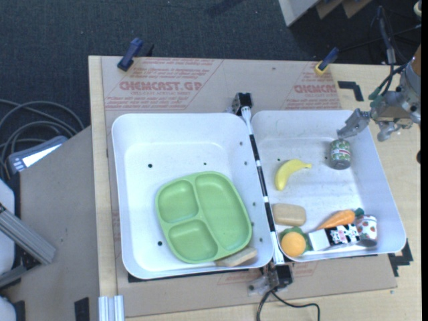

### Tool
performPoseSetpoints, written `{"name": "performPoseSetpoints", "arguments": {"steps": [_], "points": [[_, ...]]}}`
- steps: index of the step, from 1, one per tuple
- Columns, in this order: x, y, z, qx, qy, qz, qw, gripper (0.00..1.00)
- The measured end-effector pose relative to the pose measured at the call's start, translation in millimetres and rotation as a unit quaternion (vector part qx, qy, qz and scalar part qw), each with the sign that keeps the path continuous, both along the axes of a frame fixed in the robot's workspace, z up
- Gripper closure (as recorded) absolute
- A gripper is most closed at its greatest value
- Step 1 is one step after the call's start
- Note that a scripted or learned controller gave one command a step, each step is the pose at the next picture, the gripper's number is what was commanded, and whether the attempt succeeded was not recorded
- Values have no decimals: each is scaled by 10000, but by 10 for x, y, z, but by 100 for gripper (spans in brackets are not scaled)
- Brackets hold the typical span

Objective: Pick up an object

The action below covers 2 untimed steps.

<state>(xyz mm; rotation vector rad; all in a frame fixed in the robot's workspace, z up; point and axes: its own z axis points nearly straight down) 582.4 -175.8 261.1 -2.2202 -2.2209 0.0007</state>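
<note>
One small can [340,153] just below the open pincer [372,127]

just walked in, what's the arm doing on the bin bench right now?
It's a pick attempt, nothing grasped yet. The gripper is open at the far right edge of the right bin, just above a small round can. Also lying in that bin: a banana, a tan block, an orange, a carrot and a black-and-white carton. The left bin holds a green divided plate.
</note>
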Motion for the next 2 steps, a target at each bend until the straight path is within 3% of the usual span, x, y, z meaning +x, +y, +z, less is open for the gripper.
{"name": "performPoseSetpoints", "arguments": {"steps": [1,2], "points": [[598,-420,-1138,-6,-2,-2,10000,0],[473,-214,-1750,3,4,1,10000,0]]}}
